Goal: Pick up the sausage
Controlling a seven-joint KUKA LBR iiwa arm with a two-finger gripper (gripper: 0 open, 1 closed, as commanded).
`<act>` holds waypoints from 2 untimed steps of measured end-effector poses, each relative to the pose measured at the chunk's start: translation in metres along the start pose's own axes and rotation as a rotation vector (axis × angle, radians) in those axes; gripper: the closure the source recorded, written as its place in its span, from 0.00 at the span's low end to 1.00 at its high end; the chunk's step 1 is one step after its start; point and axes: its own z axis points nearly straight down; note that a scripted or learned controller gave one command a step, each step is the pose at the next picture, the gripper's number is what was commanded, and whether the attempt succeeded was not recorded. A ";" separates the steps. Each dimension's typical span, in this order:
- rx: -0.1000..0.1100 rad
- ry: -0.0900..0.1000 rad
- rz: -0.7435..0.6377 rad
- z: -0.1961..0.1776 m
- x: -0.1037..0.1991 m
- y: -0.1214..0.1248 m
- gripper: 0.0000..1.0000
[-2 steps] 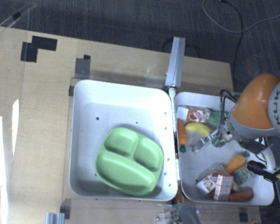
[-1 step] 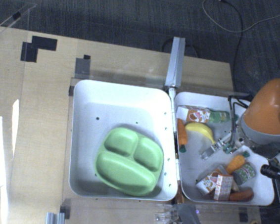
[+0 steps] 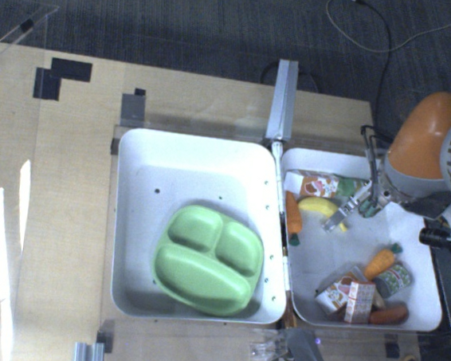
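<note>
Gripper (image 3: pixel 342 216) hangs low over right bin (image 3: pixel 427 317), near its far-left corner, just beside a banana (image 3: pixel 316 206); finger spacing cannot be judged. Left bin (image 3: pixel 135 206) holds a green divided tray (image 3: pixel 210 258). Right bin also holds a carton (image 3: pixel 347 297), a printed packet (image 3: pixel 321 184), a can (image 3: pixel 394 280), two carrots (image 3: pixel 292 214) (image 3: pixel 380 262); no print is legible. Sausage (image 3: pixel 388 315) lies at the near wall, touching the carton.

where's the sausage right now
The sausage lies in the right bin, at its near edge toward the right corner, just right of the small carton and below the green can.
</note>
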 end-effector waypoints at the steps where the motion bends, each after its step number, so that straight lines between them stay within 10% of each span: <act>1: -0.014 -0.016 -0.001 -0.013 -0.003 0.004 1.00; 2: -0.007 -0.005 0.000 -0.012 0.000 0.003 0.00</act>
